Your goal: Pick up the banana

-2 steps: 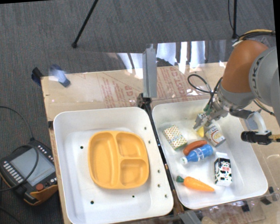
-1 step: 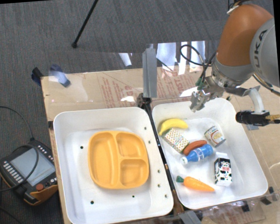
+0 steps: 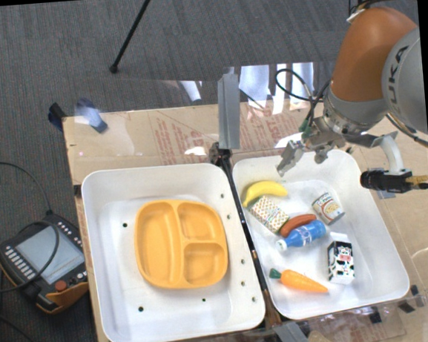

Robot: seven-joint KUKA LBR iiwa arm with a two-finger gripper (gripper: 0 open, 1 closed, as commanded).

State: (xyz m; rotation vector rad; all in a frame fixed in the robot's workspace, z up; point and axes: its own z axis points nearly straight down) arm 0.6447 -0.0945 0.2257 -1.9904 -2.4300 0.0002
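The yellow banana (image 3: 264, 191) lies in the right bin (image 3: 378, 260), near its back left corner, curved side up. My gripper (image 3: 304, 153) hangs over the back edge of that bin, up and to the right of the banana, apart from it. Its two fingers (image 3: 289, 158) are spread and nothing sits between them.
Beside the banana in the right bin lie a patterned box (image 3: 269, 214), a sausage (image 3: 297, 224), a blue bottle (image 3: 303, 235), a small can (image 3: 327, 207), a milk carton (image 3: 340, 260) and a carrot (image 3: 300, 280). The left bin (image 3: 106, 213) holds a yellow divided plate (image 3: 180, 243).
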